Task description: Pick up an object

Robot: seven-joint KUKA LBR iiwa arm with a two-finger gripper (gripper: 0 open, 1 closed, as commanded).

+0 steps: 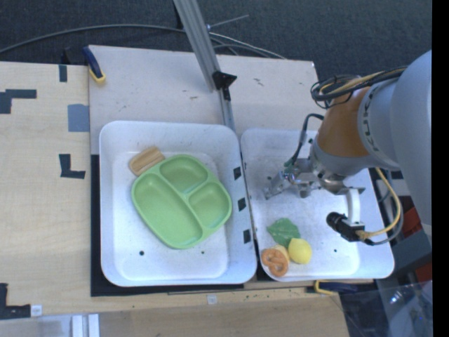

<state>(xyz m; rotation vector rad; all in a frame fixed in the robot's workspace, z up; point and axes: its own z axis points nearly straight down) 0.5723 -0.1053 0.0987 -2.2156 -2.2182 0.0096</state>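
Note:
My gripper (276, 185) hangs over the upper left part of the right bin (365, 262), above bare white floor. Nothing shows in its grasp. Toward that bin's front lie a green leaf-shaped piece (283, 229), a yellow lemon (300, 250) and an orange ring-shaped item (275, 260), close together. The gripper is well behind them, apart from all three. In the left bin (116, 258) a green divided plate (182, 199) lies tilted, with a tan bread-like piece (146, 160) at its upper left corner.
The rim between the two bins (242, 188) runs just left of the gripper. A slanted metal pole (200, 34) stands behind the bins. The grey arm with its orange band (344, 128) and black cables covers the right bin's far right side.

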